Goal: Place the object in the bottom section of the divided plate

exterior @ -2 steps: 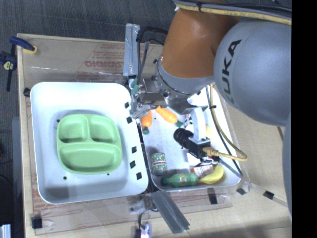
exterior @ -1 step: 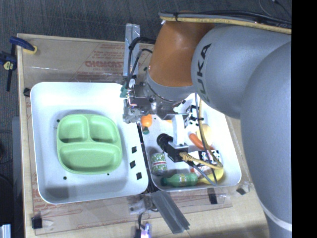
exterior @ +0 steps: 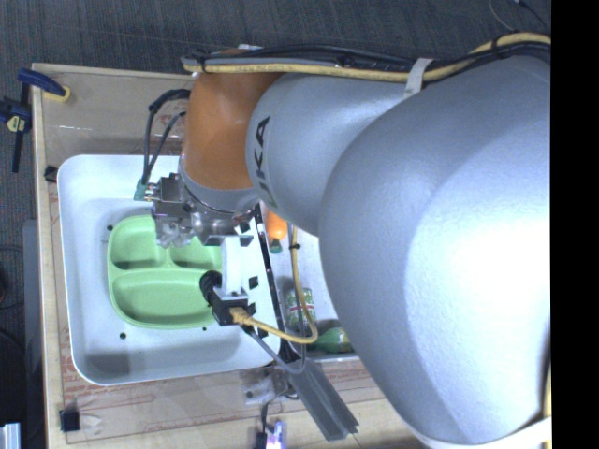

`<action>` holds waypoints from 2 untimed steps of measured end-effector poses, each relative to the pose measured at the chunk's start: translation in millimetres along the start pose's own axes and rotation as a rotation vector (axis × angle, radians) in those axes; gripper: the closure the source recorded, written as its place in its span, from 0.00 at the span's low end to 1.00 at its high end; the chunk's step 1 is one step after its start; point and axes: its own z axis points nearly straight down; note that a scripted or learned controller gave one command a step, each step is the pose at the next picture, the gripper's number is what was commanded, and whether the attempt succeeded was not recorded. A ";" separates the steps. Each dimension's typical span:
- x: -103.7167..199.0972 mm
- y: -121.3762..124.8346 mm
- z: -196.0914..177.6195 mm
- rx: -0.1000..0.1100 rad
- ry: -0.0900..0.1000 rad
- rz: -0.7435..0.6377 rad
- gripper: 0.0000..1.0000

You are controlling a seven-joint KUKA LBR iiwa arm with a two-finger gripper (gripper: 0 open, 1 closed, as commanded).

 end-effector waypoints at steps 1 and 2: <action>1.5 -60.8 76.6 0.002 0.000 -0.058 1.00; 62.1 -65.3 56.1 -0.002 0.001 -0.301 1.00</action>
